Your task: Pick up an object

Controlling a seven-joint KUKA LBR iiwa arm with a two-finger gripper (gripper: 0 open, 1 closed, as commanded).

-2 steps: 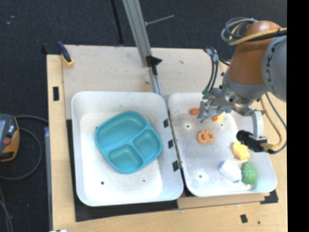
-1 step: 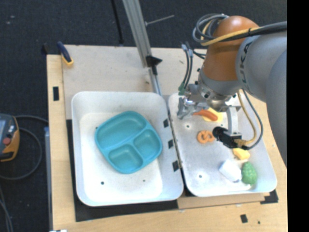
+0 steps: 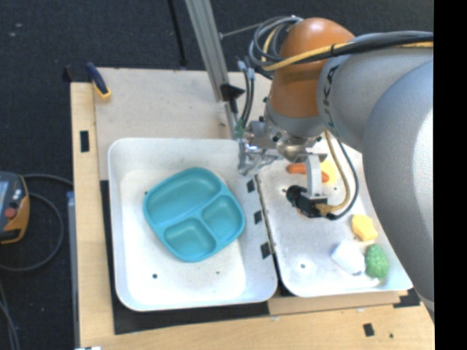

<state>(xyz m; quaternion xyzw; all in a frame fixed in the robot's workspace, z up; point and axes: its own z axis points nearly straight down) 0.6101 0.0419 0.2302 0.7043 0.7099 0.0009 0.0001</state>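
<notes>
My gripper [image 3: 249,163] hangs over the far end of the seam between the two bins, just past the upper right rim of a teal divided plate [image 3: 193,214] that lies in the left bin [image 3: 131,283]. In the right bin [image 3: 306,272] a small orange piece [image 3: 296,169] and a yellow piece [image 3: 329,172] lie close under the wrist, partly hidden by it. Nearer the front right lie a yellow object [image 3: 364,228], a white object [image 3: 348,257] and a green bumpy object [image 3: 377,262]. Nothing shows between the gripper's tips.
A slanted aluminium post [image 3: 208,39] rises behind the bins, close to the gripper. The large grey arm covers the right bin's far right side. A blue and yellow clamp [image 3: 98,81] sits at the bench's back left corner.
</notes>
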